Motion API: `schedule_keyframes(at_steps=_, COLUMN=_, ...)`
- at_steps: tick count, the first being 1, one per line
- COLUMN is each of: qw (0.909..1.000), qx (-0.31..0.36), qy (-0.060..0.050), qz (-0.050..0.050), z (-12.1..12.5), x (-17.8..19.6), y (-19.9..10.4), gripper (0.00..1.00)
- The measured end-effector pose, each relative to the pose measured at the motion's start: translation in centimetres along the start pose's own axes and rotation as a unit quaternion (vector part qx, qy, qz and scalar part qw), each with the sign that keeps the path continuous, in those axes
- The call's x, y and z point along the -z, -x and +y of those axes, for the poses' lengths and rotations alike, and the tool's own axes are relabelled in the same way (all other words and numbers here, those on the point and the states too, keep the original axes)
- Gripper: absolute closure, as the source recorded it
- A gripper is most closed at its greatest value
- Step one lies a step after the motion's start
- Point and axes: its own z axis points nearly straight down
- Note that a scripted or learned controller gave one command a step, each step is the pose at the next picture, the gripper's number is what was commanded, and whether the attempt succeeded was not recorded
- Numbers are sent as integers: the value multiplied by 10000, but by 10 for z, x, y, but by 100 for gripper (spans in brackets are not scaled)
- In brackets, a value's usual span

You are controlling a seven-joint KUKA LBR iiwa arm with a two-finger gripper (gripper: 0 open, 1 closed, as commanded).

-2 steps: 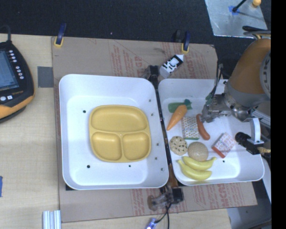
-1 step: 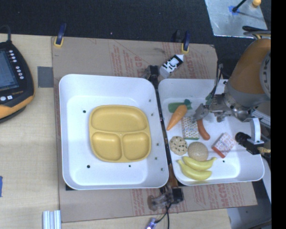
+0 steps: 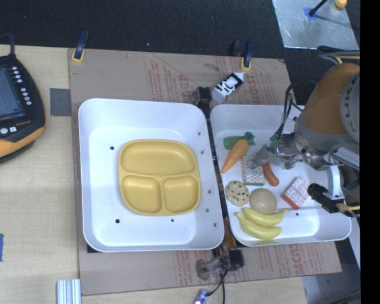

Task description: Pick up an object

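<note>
Just left of the pincer [image 3: 263, 156], a small sausage [image 3: 270, 175].

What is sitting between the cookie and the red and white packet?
In the camera view, a round beige ball lies between the cookie and the red and white packet.

- The two bins [image 3: 95, 170] were white.
- The divided plate [image 3: 159, 175] was yellow.
- The carrot [image 3: 235, 155] was orange with a green top.
- The bananas [image 3: 261, 223] were yellow.
- The cookie [image 3: 237, 192] was tan with dark spots.
- The sausage [image 3: 270, 175] was red.
- The arm [image 3: 326, 103] was grey and orange.
- The bench [image 3: 31, 233] was light wood.
</note>
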Motion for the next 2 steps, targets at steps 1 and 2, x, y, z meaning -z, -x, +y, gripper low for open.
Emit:
schedule_keyframes(at_steps=1, qw=10000, qx=8, qy=7, qz=9, z=2, x=12, y=0, gripper=100)
schedule_keyframes(at_steps=2, qw=10000, qx=14, qy=-4, qz=8, z=1, x=11, y=0, gripper=0)
